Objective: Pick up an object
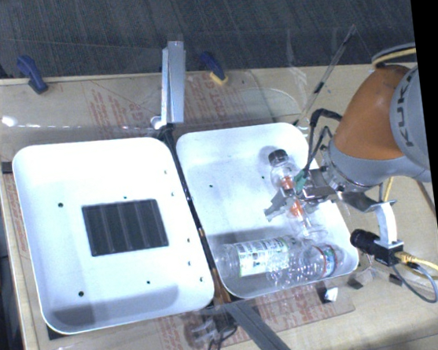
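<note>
Gripper (291, 201) over bottles (280, 256) in right bin (216, 151)

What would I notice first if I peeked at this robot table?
Probably the big orange-and-grey arm reaching in from the right, its gripper low over the right bin. There, a small clear bottle lies by the gripper, and a bigger clear bottle lies on its side along the near edge. The left bin has a dark ribbed rectangle in its middle.
</note>
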